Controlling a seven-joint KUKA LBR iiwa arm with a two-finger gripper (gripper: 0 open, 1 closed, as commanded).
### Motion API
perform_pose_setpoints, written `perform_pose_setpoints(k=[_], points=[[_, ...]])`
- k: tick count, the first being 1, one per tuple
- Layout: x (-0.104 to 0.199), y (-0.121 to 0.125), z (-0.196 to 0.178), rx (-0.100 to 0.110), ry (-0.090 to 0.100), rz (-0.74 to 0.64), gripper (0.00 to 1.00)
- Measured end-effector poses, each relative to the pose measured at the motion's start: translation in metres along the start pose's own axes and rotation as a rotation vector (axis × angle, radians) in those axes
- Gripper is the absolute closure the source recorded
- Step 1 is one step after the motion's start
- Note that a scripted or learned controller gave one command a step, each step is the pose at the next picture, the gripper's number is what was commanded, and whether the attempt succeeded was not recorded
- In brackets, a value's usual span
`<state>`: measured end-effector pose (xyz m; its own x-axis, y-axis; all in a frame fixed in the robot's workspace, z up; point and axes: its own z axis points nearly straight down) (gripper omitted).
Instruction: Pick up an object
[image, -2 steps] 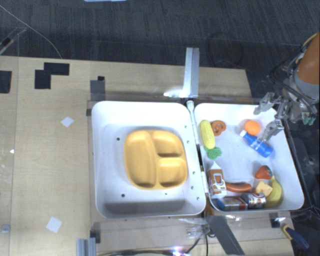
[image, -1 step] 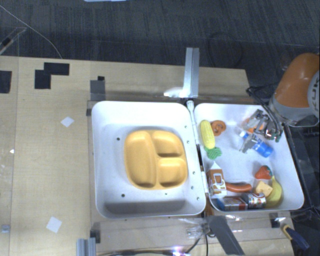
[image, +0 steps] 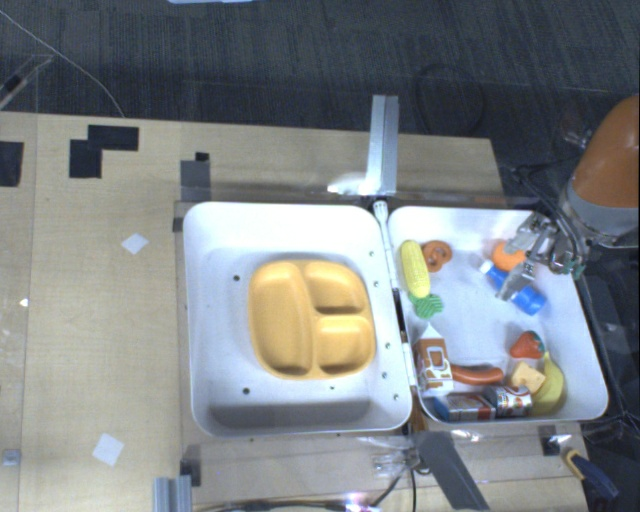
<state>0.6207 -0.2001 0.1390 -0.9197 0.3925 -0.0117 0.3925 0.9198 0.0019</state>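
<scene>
Two bins sit side by side on the surface (image: 90, 330), touching along their inner walls — the left bin (image: 215, 300) holds a sectioned tray (image: 310, 318) at its middle. In the right bin (image: 480, 305), a corn cob (image: 414, 270) lies along the left wall with a round toy (image: 436, 254) just right of it. A carton (image: 432, 362), sausage (image: 478, 376), can (image: 490, 405), strawberry (image: 527, 346) and banana (image: 550, 385) crowd the near edge — the tool (image: 528, 262) hangs over the far right corner.

A single fixed camera hangs above the counter (image: 90, 300), looking down at a slant, far enough back to take in both white bins (image: 205, 330) side by side.
</scene>
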Motion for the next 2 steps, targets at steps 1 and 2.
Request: perform_pose_setpoints(k=[1, 2], points=[[0.031, 0.062, 0.05, -0.003, 0.0, 0.135, 0.0], [0.035, 0.04, 0.045, 0.001, 0.004, 0.166, 0.0]])
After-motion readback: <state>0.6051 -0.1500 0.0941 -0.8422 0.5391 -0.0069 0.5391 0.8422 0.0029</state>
